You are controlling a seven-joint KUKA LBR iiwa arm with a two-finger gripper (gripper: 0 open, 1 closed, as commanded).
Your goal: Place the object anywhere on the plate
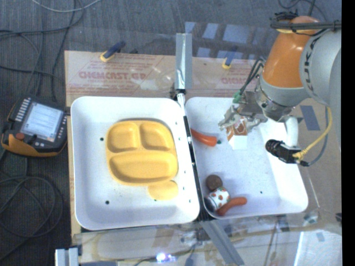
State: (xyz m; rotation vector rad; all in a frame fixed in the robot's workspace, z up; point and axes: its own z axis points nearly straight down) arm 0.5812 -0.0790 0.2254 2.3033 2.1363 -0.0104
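Surface (111,73) of pale board carries two shallow white bins side by side, and the yellow plate (142,151) in the left bin (89,204) serves as the landmark. Right of the plate, past the shared rims, lies the right bin (277,187). The grey arm with its orange band (288,60) reaches in over that bin's far corner, well to the right of the plate. The plate itself has several compartments, with a small rounded lobe at its near edge.

Below the wrist, the claw (239,127) hangs over the right bin, right of the plate and well apart from it; a small white-and-brown carton (239,136) sits between its fingers, so it is pinched on that carton. Between the plate and the claw, just past the bin rims, lies an orange carrot (204,138). Nearer the camera, right of the plate's lobe, sit a dark brown round thing (214,182), a white spotted mushroom toy (218,195) and a red sausage (233,204), clustered together.
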